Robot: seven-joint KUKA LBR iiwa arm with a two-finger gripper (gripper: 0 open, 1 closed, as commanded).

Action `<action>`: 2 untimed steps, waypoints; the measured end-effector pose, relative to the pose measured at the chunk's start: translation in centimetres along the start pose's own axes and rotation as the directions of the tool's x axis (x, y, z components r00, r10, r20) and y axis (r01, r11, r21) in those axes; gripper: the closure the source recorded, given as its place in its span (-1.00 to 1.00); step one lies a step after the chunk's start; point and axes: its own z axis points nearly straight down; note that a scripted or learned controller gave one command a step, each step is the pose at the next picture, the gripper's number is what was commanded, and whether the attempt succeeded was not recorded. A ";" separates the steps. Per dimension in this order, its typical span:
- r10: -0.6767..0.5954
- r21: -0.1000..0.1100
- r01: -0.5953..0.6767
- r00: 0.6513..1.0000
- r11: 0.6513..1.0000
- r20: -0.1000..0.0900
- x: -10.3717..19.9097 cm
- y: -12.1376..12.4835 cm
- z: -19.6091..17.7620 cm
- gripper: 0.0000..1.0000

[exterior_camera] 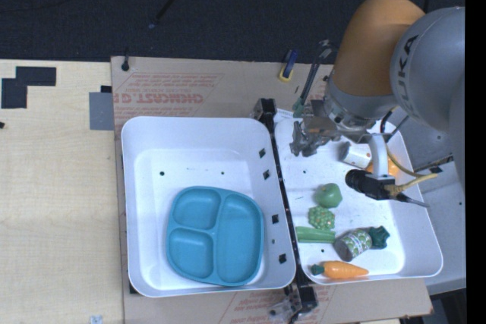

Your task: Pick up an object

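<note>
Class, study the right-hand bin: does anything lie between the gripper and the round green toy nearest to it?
Nothing visible does. The gripper hangs over the upper part of the bin, and just bare white bin floor lies between it and the round green toy.

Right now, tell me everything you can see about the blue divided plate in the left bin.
The blue divided plate is a rounded rectangle, smooth and plastic-looking, with raised ridges parting three compartments: two small on the view's left, one long on its right. It lies flat on the floor of the left bin, toward the near right corner.
</note>
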 end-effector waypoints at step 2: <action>0.001 0.003 -0.001 1.000 1.000 0.001 9.3 -1.2 0.2 1.00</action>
